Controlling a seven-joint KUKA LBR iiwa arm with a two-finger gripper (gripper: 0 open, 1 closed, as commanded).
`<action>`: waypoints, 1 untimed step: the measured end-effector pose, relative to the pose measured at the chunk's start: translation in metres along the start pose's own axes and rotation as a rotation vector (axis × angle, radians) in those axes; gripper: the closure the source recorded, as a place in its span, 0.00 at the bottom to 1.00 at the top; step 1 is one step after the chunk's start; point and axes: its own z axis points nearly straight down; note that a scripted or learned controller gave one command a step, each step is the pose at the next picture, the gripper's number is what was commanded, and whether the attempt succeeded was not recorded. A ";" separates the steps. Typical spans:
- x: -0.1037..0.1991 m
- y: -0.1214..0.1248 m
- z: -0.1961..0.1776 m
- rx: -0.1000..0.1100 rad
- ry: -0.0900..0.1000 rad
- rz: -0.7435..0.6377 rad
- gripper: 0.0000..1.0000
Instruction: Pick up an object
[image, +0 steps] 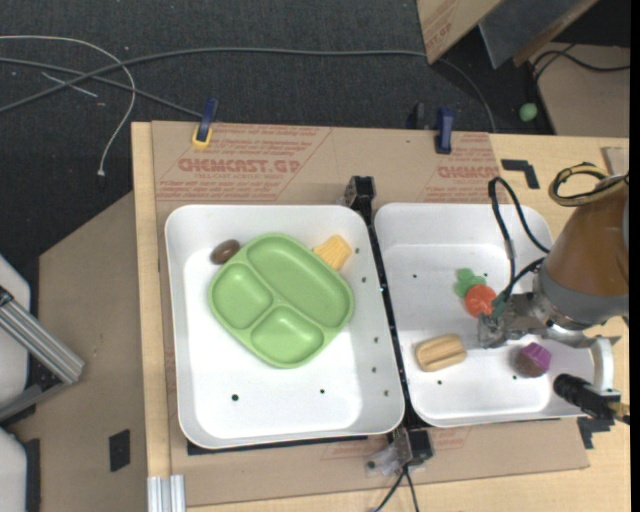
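Gripper (495, 325) low in the right bin (440, 225), beside the red-and-green toy (474, 291) — whether it is apart or together, cannot tell. Left bin (190, 330): green divided plate (281, 298), yellow corn piece (333, 250), small brown item (225, 251). Right bin also holds a tan bread roll (440, 352) and a purple piece (534, 357). Nothing lifted — grasp and raise are both left, by my reading.
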 end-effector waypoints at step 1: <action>0.001 0.000 0.028 0.002 0.001 0.000 0.00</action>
